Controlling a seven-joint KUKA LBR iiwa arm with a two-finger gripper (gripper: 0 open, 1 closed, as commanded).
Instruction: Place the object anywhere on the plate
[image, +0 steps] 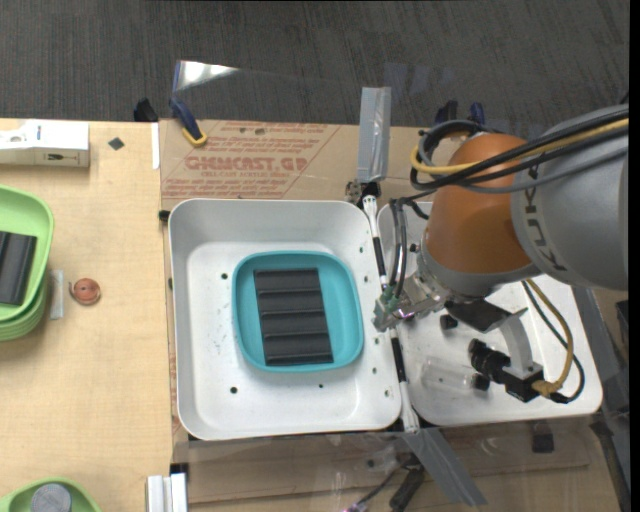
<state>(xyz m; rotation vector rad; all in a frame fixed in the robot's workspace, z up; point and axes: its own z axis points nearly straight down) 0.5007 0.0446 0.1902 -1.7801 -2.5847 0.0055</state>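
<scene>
Teal plate (298, 311) sits in the left bin (200, 400) with a dark ridged insert (293, 315) on it. Arm (520, 210) hangs over the right bin (590, 395); gripper (392, 308) at the bins' shared edge, finger state can't tell. A clear object (445, 377), hard to make out, lies on the right bin floor.

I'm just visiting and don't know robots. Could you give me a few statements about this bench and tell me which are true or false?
1. The teal plate sits in the left bin. True.
2. A ridged black object lies on the plate. True.
3. The arm hangs over the left bin. False: it is over the right bin.
4. The plate is red. False: it is teal.
5. A cardboard sheet lies behind the left bin. True.
</scene>
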